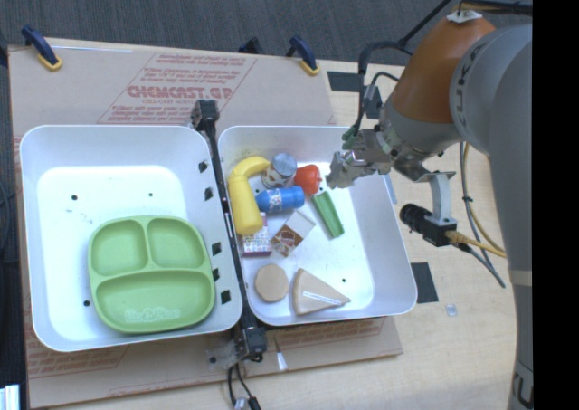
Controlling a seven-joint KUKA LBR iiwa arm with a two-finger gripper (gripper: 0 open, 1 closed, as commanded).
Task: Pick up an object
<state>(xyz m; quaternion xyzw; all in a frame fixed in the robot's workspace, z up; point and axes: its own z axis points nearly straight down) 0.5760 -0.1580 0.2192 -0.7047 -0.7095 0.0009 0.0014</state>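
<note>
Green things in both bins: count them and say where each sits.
2. The green divided plate lies in the left bin. The green block lies in the right bin, right of the blue bottle. Others may hide beneath the pile.

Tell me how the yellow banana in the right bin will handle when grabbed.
The banana looks like moulded plastic, so probably stiff and light. Its smooth, curved surface may slip sideways in a pinch. The blue bottle lies beside it, so a push would likely shove both.

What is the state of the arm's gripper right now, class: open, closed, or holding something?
Gripper: cannot be told; it hangs above the right shallow white bin, beside the small red object, with nothing visibly held.
</note>
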